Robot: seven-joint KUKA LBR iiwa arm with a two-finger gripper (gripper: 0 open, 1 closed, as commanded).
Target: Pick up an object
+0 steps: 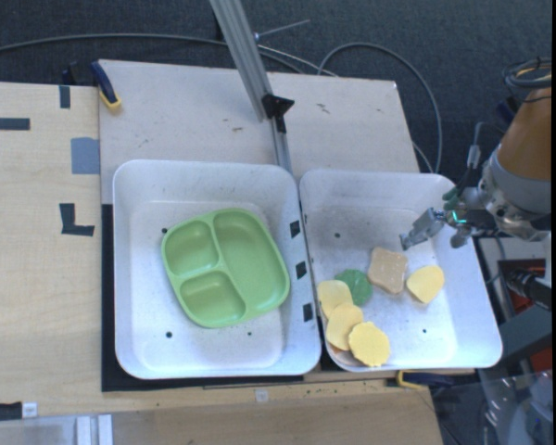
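Observation:
The right bin [463, 336] holds several small items. A tan block [387, 270] lies near its middle, with a yellow piece [425, 284] just to its right. A green item [356, 286] sits to the block's left. Three yellow pieces [345, 324] cluster at the bin's front left. My gripper [439, 235] hangs over the right bin's far right part, a little beyond the tan block and the yellow piece. Its fingers stand open with nothing between them.
A green divided plate [224, 267] lies in the left bin [130, 248]. A metal pole [246, 49] slants down to the bins' shared far edge. Cables [380, 54] run over the dark floor behind the bench.

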